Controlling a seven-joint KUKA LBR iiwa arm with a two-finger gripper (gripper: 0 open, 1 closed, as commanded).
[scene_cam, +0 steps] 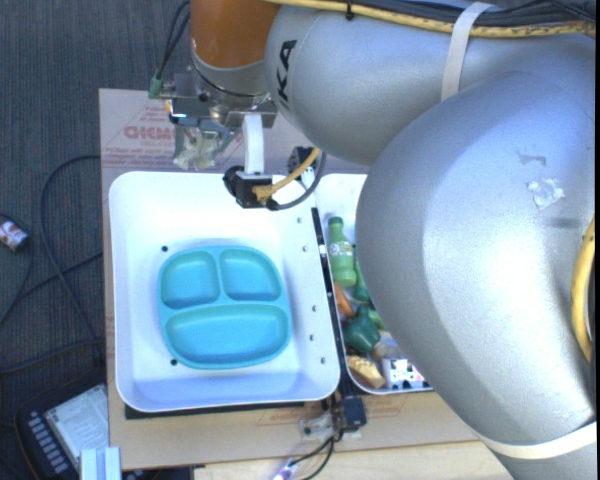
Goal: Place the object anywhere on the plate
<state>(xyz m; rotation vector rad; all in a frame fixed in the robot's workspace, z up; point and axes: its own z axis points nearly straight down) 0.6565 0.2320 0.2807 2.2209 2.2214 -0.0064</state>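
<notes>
A blue plate [223, 306] with three compartments lies in the middle of the left white bin [130, 268]; nothing rests on it. My gripper [200, 148] hangs under the orange wrist band, above the cardboard just past the far rim of that bin, well clear of the plate. In the visible strip of the right bin [372, 383] lie a green bottle [339, 254] and several small toy food pieces [363, 343]. The grey arm hides most of that bin.
The bulky arm body [460, 218] covers the right half of the view. A black and yellow fitting [265, 186] sticks out over the left bin's far rim. Black cables [50, 268] and a small object [12, 234] lie on the carpet at left.
</notes>
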